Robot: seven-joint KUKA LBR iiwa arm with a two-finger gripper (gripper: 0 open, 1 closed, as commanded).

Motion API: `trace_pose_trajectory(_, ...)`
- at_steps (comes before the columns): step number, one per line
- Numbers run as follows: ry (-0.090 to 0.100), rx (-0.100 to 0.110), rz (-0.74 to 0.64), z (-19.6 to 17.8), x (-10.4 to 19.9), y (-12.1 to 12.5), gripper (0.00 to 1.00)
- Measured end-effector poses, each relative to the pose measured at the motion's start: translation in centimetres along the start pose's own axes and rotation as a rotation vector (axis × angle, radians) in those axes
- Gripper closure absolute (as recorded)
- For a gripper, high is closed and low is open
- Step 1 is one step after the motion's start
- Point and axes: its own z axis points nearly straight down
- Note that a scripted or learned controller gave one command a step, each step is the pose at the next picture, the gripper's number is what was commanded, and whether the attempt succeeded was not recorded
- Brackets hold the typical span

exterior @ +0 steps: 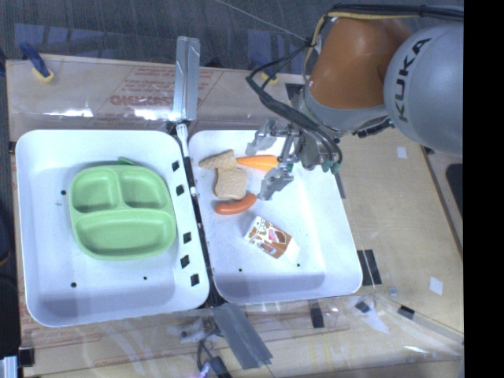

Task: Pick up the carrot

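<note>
The carrot [257, 163] is a small orange piece lying in the right bin [315, 250], near its back wall, with its left tip next to a slice of bread. My gripper [264, 168] hangs over the carrot's right end and is open. One finger [259, 143] stands behind the carrot and the other finger [274, 185] in front of it, both well apart from it. The carrot rests on the bin floor between them.
Two bread slices [227, 175] lie just left of the carrot, a sausage [236, 205] in front of them, and a snack packet [268, 239] further forward. The left bin [39, 274] holds a green divided plate [123, 211].
</note>
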Motion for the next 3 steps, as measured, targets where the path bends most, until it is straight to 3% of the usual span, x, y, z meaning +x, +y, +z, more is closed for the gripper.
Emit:
trace_pose_trajectory(1,0.004,-0.003,-0.399,9.6,-5.6,-0.9,0.0)
trace_pose_trajectory(2,0.006,-0.005,-0.494,14.9,-5.6,-5.1,0.0)
trace_pose_trajectory(3,-0.009,0.001,-0.497,13.5,-6.0,-5.0,1.0)
